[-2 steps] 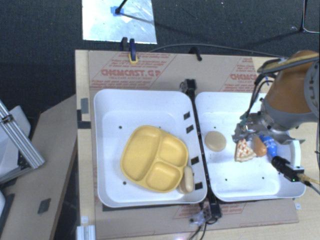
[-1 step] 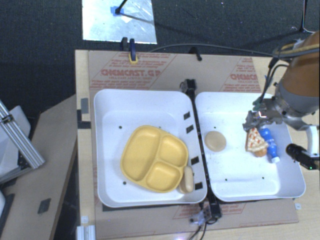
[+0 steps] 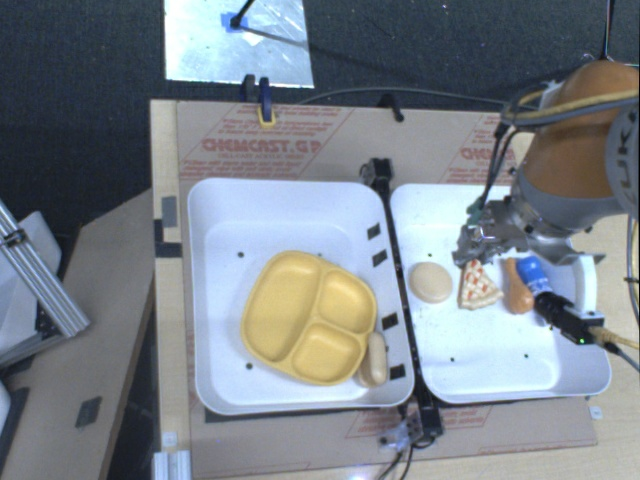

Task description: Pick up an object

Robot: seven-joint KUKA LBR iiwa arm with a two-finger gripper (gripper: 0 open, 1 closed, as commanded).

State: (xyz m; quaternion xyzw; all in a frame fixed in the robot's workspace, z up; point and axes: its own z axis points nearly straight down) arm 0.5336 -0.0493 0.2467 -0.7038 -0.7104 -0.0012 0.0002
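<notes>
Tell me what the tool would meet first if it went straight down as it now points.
Probably the pizza slice, which lies just under the tool in the right bin; depth is hard to judge from this slant.

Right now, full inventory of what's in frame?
left bin: 1, white, left side of bench
right bin: 1, white, right side of bench
divided tray: 1, yellow, in left bin
beige piece: 1, pale tan, left bin, against the tray's right corner
round bun: 1, cream, right bin, near the divider
pizza slice: 1, orange-red and white, right bin, beside the bun
hot dog: 1, orange-brown, right bin, right of the slice
metal plate: 1, silver, on the dark floor above the bench
arm: 1, grey with orange band, from the right
gripper: 1, metallic, above the pizza slice
</notes>
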